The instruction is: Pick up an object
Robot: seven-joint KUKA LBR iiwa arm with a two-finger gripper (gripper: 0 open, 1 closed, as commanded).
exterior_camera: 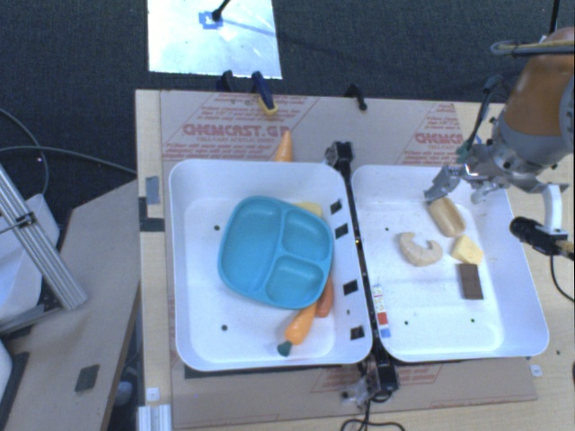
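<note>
The bread roll (446, 215) lies in the right bin (517, 330), just below the gripper (467, 185), which hangs with fingers apart and holds nothing. You are in the approach step, I think (the croissant (420, 249) is a bit farther); next, lower straight over the roll and close.

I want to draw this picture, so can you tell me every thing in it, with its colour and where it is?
bins: two, white, side by side on the bench
divided plate: one, blue, left bin
carrot: one, orange, poking out under the plate's near edge
yellow piece: one, peeking out behind the plate
bread roll: one, tan, right bin, far side
croissant: one, pale tan, right bin, middle
cheese wedge: one, yellow, right of the croissant
brown bar: one, below the cheese
arm: one, grey and orange, right
tool: one, above the roll
</note>
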